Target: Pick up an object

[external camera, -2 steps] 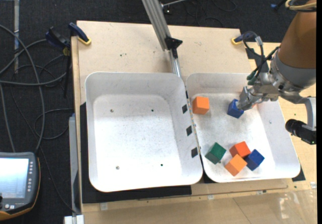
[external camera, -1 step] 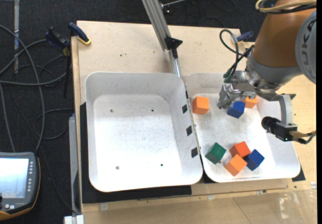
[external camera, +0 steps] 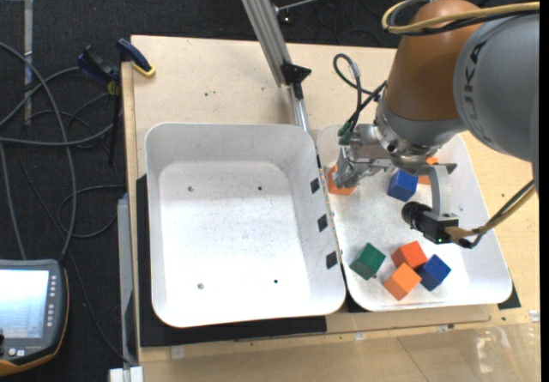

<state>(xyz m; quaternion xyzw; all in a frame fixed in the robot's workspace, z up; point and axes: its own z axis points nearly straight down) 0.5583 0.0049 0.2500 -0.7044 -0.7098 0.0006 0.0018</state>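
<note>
Camera view, arm: grey arm with orange band reaches in from the right, wrist over the right bin [external camera: 480,281].
Camera view, end effector [external camera: 344,176]: low at the right bin's left wall, fingers pointing down onto an orange block [external camera: 341,186]; the block shows at the fingertips, but whether it is gripped cannot be told, nor how far the fingers are spread.
Camera view, task object: the orange block, hard against the wall beside the left bin [external camera: 171,148], judged the target; that position leaves little finger room on one side.
Camera view, other blocks: a blue block [external camera: 401,185] near the wrist; green block [external camera: 369,260], two orange blocks [external camera: 405,269] and a dark blue block [external camera: 435,271] clustered near the front.
Camera view, surface [external camera: 206,80]: bears both bins.
</note>
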